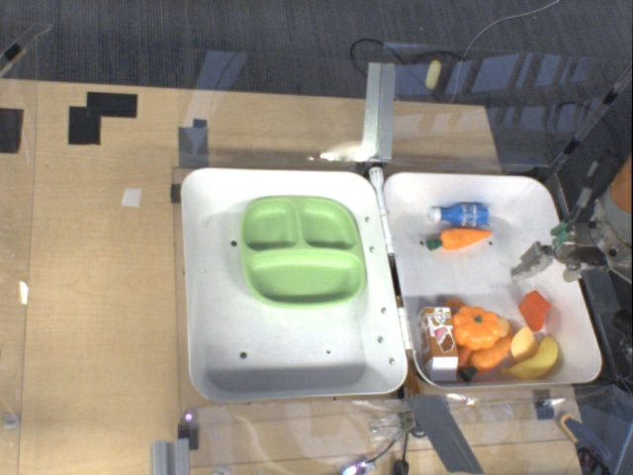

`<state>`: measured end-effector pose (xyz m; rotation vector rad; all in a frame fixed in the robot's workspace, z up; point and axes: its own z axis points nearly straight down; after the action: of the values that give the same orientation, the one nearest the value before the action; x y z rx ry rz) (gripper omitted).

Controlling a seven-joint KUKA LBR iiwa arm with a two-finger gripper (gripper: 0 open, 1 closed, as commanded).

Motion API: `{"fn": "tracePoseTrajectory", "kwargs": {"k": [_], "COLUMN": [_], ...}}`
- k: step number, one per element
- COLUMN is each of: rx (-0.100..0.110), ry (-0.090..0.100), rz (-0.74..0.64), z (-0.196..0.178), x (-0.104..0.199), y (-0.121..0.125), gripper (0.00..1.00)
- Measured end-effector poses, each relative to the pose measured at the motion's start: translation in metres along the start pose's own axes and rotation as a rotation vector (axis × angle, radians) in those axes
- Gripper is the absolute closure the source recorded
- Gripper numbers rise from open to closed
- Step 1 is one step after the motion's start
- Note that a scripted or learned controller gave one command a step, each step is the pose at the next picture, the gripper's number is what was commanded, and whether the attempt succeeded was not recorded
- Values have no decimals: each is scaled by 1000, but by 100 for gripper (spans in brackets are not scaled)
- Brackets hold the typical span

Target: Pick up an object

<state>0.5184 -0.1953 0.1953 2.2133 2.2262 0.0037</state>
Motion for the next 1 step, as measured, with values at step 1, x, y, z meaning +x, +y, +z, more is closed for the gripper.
{"fn": "tracePoseTrajectory", "kwargs": {"k": [1], "rx": [1], "ry": [0], "rz": [-14], "z": [71], "x": [30], "y": [38], "gripper": [0]}}
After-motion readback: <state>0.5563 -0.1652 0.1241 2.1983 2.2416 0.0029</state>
